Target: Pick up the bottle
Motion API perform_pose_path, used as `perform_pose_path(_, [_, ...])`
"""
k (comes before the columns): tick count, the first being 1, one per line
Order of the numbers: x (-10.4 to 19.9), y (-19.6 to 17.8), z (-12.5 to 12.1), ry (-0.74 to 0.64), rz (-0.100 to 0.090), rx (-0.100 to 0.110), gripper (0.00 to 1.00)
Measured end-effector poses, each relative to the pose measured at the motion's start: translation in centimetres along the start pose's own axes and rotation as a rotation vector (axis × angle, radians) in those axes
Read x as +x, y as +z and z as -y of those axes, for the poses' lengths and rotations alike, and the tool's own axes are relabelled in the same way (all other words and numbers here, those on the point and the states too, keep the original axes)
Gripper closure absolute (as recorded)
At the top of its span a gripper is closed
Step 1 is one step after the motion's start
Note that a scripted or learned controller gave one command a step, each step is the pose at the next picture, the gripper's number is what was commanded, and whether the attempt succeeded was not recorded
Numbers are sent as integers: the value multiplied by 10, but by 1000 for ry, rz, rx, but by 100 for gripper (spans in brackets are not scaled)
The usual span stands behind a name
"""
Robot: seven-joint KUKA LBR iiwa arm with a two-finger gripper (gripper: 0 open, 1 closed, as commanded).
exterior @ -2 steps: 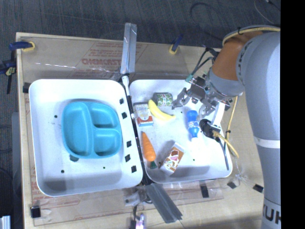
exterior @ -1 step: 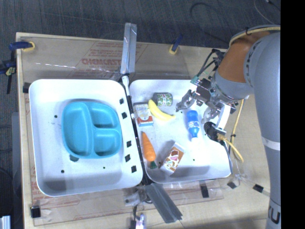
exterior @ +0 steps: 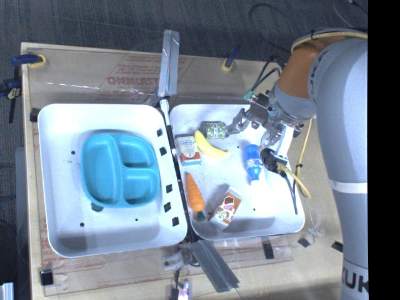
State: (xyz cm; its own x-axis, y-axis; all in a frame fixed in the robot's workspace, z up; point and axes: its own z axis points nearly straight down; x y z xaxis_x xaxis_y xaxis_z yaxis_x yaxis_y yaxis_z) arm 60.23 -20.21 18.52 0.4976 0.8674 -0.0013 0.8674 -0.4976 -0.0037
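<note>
Gripper (exterior: pixel 240 123) sits low over the upper part of the right bin (exterior: pixel 278 208), tip pointing toward the bin's middle; whether it is open or closed cannot be told from this slanted angle, and nothing is seen clamped in it. Just beside the tip, on the side toward the divider, lies a small green can (exterior: pixel 214 130) on its side; contact with the gripper cannot be judged. Bottle (exterior: pixel 252 163): blue with a pale label, lying on the bin floor below the gripper in the view, near it but apart from the tip, long axis running roughly top to bottom of the view. Banana (exterior: pixel 210 145) lies just under the can, curving down toward the right. Red-and-white carton (exterior: pixel 187 150) lies flat beside the banana, against the wall shared by the two bins. Carrot (exterior: pixel 195 194) lies lower along that same wall, green end toward the near rim. Brown-and-white box (exterior: pixel 227 207) lies tilted just beside the carrot, near the bin's front edge. Grey arm (exterior: pixel 337 105) with its orange band enters from the right, bending over the bin's far right corner. Left bin (exterior: pixel 62 224) holds a blue divided tray (exterior: pixel 122 167), lying flat about its centre, well apart from the gripper.
</note>
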Motion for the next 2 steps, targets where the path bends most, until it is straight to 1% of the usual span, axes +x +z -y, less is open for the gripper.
perform_pose_path(1, [-8, 4, 15, -13, 0, 3, 0])
perform_pose_path(2, [-18, -6, 32, 3, 0, 3, 0])
